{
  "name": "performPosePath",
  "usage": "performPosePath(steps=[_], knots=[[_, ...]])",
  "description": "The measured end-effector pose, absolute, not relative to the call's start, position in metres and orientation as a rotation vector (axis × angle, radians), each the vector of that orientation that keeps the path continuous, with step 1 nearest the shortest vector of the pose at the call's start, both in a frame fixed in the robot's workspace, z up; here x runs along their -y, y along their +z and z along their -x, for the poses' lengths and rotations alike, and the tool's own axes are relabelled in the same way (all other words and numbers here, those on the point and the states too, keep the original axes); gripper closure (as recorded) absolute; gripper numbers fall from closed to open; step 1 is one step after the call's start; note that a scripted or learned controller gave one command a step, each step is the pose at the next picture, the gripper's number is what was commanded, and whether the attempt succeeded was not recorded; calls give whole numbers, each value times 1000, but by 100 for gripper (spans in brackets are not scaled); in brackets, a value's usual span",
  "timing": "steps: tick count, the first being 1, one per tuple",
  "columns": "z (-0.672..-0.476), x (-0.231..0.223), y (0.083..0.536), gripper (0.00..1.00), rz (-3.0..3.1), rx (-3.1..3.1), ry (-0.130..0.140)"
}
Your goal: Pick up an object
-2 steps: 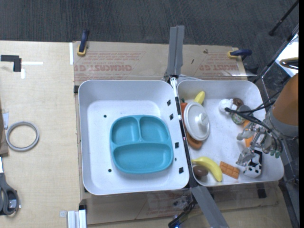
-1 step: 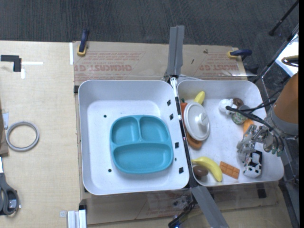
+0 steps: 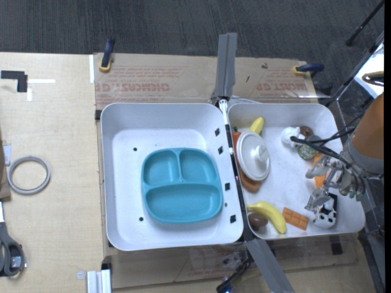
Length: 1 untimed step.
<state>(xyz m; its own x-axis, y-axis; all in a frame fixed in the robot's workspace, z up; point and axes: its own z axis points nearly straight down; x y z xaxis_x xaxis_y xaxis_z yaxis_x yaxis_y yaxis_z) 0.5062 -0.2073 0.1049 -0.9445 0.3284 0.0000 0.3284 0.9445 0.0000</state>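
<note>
My gripper [image 3: 322, 195] hangs low over the right bin [image 3: 276, 112], near its right wall, with the orange-banded arm entering from the right. Just below its fingers lies a black-and-white cow toy [image 3: 327, 213]. A yellow banana [image 3: 270, 215] lies at the bin's front, with an orange block [image 3: 295, 218] beside it and a dark brown piece [image 3: 258, 223] at its left end. A white lidded pot [image 3: 253, 156] sits on the bin's left side, a second yellow piece [image 3: 256, 125] behind it. Small toys [image 3: 298, 135] lie at the back right.
The left bin [image 3: 116, 163] holds a blue divided plate [image 3: 181, 185]. A grey divider bar [image 3: 226, 63] runs between the bins at the back. On the bench at left lie a grey tape ring [image 3: 27, 174] and scissors [image 3: 11, 256]. Clamps [image 3: 107, 54] hold the cardboard.
</note>
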Motion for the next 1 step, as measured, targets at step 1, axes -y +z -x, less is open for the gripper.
performPosePath(steps=[1], knots=[[-535,220,90,0,439,3112,1]])
